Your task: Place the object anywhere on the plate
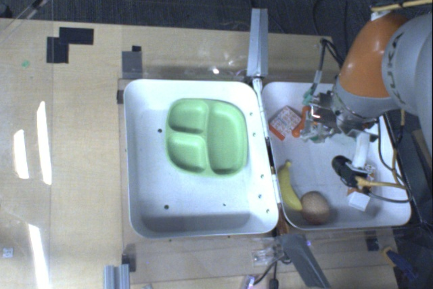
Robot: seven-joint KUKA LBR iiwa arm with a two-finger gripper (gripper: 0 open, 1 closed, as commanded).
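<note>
A green plate (206, 135) with three compartments lies in the left white bin (145, 206). In the right bin (399, 213) a red and white packet (284, 120) rests near the far left corner. My gripper (312, 124) hangs low just right of that packet, with a small orange bit (296, 132) beside it. Near the bin's front left lie a yellow banana (289, 188) and a brown rounded object (315, 206), both apart from the gripper.
A metal divider rail (258, 51) runs between the two bins at the back. The grey and orange arm (375, 64) comes in over the right bin's far right side. Cables trail on the dark floor behind the bench.
</note>
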